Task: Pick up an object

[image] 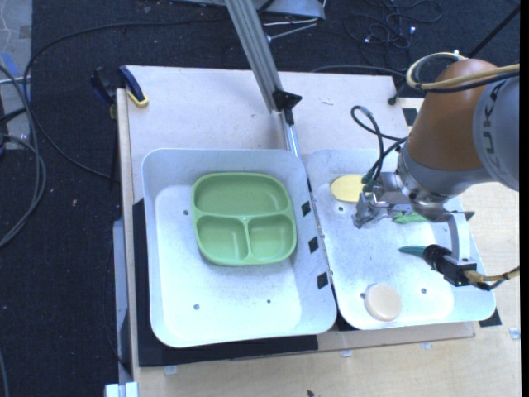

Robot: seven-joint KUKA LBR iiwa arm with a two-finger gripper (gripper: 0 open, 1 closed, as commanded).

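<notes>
Two shallow white bins sit side by side on the pale counter [207,98], and the left bin [165,304] serves as the landmark for everything else. Inside it, toward its upper middle, lies a green divided plate [245,217] with one long compartment at the far side and two smaller ones at the near side. Small dark marks dot the seam where the left bin meets the right bin [347,313]. Beyond the left bin's far right corner a slanted aluminium post [254,44] rises from the counter.

Right of the left bin, just past the seam and in the far part of the right bin, lies a flat yellow object [345,188]. Further right, the end effector [368,213] hangs low over the right bin, just beside the yellow object; whether its fingers are apart or together cannot be told from this angle, and nothing is visibly between them. A green object [409,217] peeks out from under the wrist, and a teal object [413,251] lies a little nearer, beside a black fitting. In the near part of the right bin rests a round beige object [383,302], well apart from the end effector. The grey arm [450,118] with its orange band reaches in from the right.
</notes>
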